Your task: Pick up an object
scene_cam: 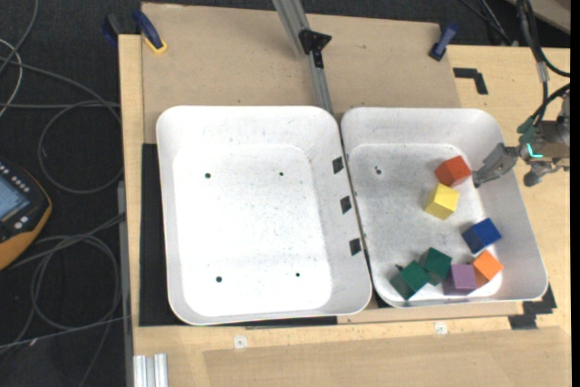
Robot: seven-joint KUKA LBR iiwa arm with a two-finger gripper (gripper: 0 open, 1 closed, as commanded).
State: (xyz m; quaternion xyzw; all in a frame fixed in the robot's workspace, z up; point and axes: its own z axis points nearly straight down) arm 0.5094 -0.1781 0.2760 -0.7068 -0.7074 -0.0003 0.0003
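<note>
Several small blocks lie in the right bin (pixel 399 124). A red block (pixel 452 169) sits near the bin's right wall, with a yellow block (pixel 441 201) just below it and a blue block (pixel 481 234) further toward the front. An orange block (pixel 488 265), a purple block (pixel 463 276) and two green blocks (pixel 436 262) (pixel 412 279) crowd the front right corner. My gripper (pixel 514 169) hovers over the bin's right rim, just right of the red block. It is open, with nothing between its fingers.
The left bin (pixel 245 213) is beside the right one, with black clips (pixel 344 204) along the shared wall. A metal pole (pixel 290 0) slants up from the back of the bench. Blue clamps (pixel 149 32) (pixel 443 41) hold the board's back corners.
</note>
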